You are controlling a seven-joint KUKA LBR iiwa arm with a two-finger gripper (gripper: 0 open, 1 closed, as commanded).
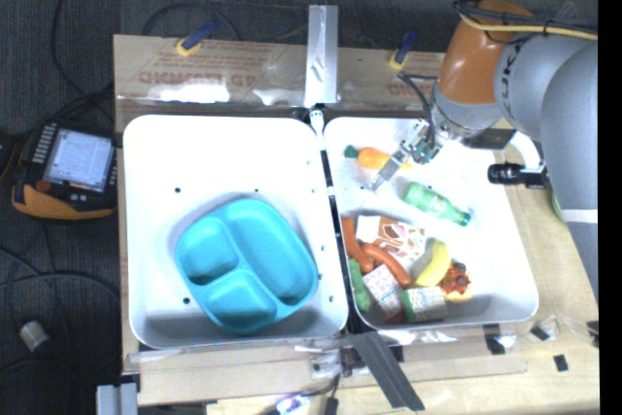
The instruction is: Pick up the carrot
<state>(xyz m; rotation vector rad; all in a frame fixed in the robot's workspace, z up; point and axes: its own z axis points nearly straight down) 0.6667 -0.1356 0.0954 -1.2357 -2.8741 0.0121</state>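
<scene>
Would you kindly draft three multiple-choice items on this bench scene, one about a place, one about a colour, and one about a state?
1. Where does the carrot lie?
A. In the right bin, near its far edge
B. On the divided plate
C. On the floor beside the handheld screen

2. What colour is the divided plate in the left bin?
A. Red
B. Blue
C. Yellow

3. How does the green bottle rest?
A. Standing upright
B. Lying on its side
C. Lifted by the arm

Answers: 1 A, the orange carrot sits in the right bin close to the gripper. 2 B, the plate is light blue. 3 B, the bottle lies flat on the bin floor, apart from the gripper.
</scene>
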